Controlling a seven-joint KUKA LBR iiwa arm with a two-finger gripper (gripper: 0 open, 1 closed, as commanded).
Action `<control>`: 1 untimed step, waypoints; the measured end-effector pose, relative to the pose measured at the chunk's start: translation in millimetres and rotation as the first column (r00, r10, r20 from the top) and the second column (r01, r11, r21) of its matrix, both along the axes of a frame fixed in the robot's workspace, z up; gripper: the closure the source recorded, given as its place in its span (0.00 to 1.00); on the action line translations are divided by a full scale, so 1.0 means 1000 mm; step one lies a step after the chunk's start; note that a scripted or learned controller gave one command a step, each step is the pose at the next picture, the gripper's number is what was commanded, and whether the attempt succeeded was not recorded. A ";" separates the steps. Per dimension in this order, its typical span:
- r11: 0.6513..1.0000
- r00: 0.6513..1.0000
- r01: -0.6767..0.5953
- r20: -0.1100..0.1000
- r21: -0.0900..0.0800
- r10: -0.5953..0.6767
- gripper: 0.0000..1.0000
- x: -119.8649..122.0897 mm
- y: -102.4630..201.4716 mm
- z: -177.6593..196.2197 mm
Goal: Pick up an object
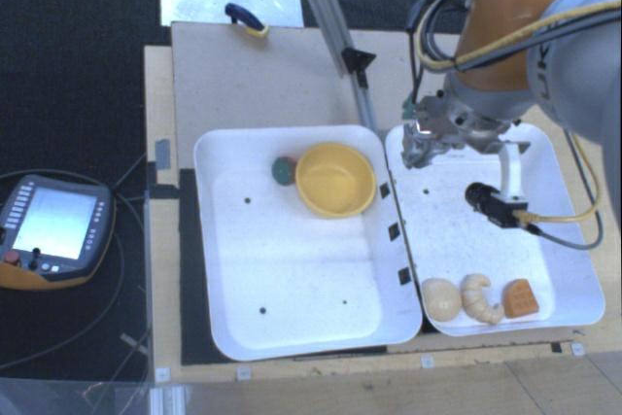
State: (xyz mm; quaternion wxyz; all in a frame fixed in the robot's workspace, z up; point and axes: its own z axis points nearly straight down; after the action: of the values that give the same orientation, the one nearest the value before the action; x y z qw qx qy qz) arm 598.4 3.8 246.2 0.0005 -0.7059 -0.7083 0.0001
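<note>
My gripper point(418, 149) hangs over the far left corner of the right bin point(573, 238), beside the divide between the bins. Nothing shows in it. Along that bin's near edge lie a pale round lump point(440, 298), a cream croissant-shaped piece point(478, 296) and an orange block point(520, 298), all well in front of the gripper. In the left bin point(292, 306) a yellow bowl point(334, 180) sits at the far right, with a small dark green ball point(283, 170) touching its left side.
A black cable-fed unit point(491, 202) on the arm hangs over the middle of the right bin. A metal pole point(326, 0) slants up behind the bins. An operator's pendant point(53, 228) lies on the floor at the left.
</note>
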 end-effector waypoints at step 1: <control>1.000 1.000 0.000 0.000 0.000 0.000 1.00 -0.030 0.040 -0.013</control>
State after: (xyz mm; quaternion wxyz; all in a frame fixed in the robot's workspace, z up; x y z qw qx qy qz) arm 568.1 43.4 233.6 0.0005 -0.7058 -0.7085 0.0000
